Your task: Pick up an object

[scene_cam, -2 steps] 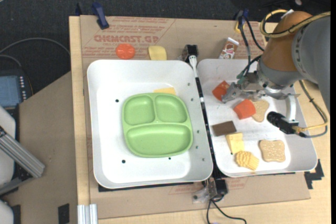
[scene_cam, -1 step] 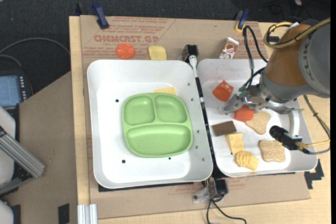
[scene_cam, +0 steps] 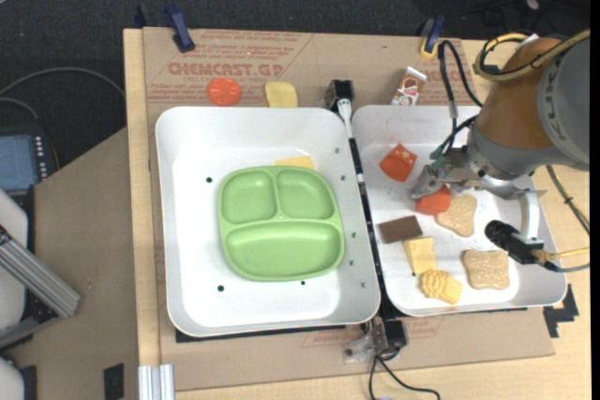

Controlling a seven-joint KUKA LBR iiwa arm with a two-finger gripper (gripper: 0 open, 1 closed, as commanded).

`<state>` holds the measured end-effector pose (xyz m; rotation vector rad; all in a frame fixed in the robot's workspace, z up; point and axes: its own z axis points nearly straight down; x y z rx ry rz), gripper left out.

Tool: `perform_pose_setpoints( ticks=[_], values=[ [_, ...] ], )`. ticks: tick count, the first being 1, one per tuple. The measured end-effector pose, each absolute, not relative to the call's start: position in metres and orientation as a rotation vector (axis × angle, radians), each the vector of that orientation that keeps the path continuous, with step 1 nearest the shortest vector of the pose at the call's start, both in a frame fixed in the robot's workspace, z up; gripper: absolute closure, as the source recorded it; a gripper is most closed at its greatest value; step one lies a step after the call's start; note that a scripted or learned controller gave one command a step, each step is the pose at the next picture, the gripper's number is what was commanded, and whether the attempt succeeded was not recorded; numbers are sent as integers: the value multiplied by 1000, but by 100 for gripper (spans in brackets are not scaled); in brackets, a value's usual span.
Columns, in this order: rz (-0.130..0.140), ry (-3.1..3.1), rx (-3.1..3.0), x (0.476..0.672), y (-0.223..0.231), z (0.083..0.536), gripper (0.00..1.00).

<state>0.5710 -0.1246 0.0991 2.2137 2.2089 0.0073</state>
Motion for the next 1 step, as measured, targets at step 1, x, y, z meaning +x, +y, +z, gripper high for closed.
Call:
perform_pose_setpoints(
  ticks=[1],
  values=[
    [14,2225,2208,596,-61,191,100]
  ],
)
